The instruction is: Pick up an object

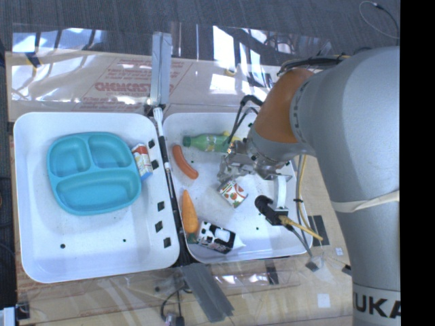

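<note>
Right bin (pixel 211 212), contents: carton (pixel 232 193) at centre; tool (pixel 232 174) just over it, grip state cannot be told. Bottle (pixel 207 142) at far wall; sausage (pixel 185 162) and carrot (pixel 189 211) along left wall.

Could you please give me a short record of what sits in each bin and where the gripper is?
bin on view's left: blue divided plate; small can beside the plate, on the side nearer the other bin
bin on view's right: green bottle; sausage; carrot; black-and-white carton; patterned box
gripper: over the right-hand bin, directly above the patterned box
held: nothing visibly in the gripper
</note>
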Available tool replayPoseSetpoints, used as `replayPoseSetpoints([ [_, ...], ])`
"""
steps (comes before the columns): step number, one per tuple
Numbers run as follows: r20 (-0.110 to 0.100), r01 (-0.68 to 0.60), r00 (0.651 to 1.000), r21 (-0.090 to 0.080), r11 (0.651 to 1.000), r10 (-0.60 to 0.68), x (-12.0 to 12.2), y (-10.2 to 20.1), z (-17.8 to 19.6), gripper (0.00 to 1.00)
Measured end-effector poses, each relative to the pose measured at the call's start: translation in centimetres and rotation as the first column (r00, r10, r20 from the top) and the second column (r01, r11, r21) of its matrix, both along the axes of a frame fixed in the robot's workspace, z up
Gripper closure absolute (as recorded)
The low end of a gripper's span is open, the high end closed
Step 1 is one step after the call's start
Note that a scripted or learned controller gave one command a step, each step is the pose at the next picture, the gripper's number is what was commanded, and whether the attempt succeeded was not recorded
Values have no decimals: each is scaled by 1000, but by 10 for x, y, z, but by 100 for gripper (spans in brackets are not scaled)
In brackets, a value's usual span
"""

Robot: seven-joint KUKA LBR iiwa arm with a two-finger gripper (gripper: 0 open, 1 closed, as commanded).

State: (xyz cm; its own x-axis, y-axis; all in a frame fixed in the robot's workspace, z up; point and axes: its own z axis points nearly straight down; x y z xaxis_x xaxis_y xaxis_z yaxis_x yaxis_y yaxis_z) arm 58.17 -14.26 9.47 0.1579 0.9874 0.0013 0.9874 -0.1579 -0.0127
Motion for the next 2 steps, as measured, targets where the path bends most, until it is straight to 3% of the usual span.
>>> replayPoseSetpoints([
  [1,0,0,1000,-1,1000,0,0,0,0,0],
  [2,3,121,993,-1,993,-121,-63,-3,-7,0],
])
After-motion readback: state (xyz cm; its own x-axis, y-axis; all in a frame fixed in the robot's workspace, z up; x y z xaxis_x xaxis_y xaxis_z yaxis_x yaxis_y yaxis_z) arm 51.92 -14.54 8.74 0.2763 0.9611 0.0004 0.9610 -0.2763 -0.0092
